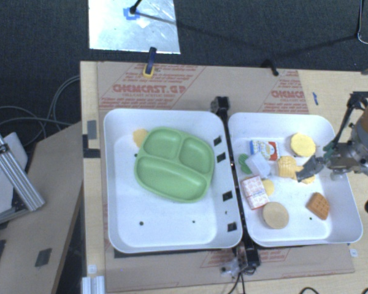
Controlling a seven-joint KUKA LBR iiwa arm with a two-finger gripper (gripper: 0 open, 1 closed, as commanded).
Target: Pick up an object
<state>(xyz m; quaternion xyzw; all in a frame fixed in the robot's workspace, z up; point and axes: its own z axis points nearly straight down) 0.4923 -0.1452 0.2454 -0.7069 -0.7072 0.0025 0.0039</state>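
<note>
The right bin (340, 182) holds several toy food items. Among them are a yellow disc (302, 144), a red and white carton (264, 147), a clear wrapped piece (256, 163), a yellow waffle piece (286, 166), a pink checked packet (254, 191), a tan round cookie (275, 215) and an orange cracker (318, 205). My gripper (308, 171) reaches in from the right, low over the bin. Its tip is just right of the yellow waffle piece and below the yellow disc. Nothing shows as lifted.
In the left bin (122, 225) lies a green divided plate (174, 163) with a small yellow piece (139, 137) at its upper left. A black divider (229, 164) runs between the bins. A small green item (243, 162) sits by the right bin's left wall.
</note>
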